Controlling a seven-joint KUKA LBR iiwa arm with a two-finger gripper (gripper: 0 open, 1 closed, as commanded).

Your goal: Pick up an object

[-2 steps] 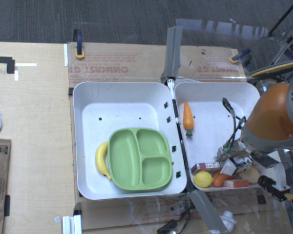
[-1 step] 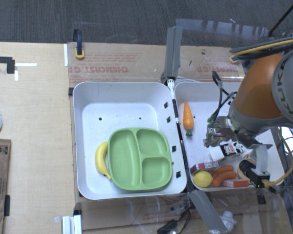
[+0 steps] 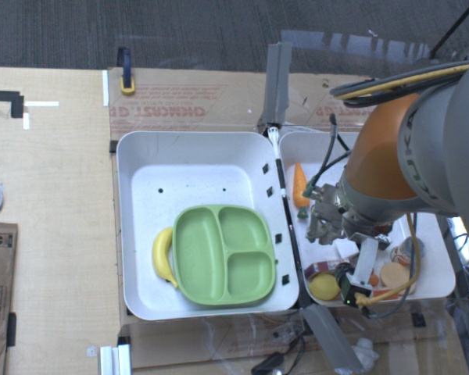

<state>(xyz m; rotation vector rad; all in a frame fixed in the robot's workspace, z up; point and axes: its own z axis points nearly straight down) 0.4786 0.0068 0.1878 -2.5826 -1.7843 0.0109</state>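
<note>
My gripper (image 3: 323, 226) hangs low over the left part of the right bin (image 3: 445, 276), under the grey arm with the orange band. An orange carrot (image 3: 299, 184) lies just left of and behind it, by the bin's left wall. A yellow round fruit (image 3: 324, 287) sits at the bin's front left, below the gripper, with a small red piece (image 3: 316, 269) beside it. A tan round item (image 3: 393, 276) rests near the front right. The arm hides much of this bin.
The left bin (image 3: 141, 209) holds a green divided plate (image 3: 221, 253) with a yellow banana (image 3: 162, 258) along its left rim. A grey post (image 3: 277, 84) stands behind the wall between the bins. Cardboard covers the bench at left.
</note>
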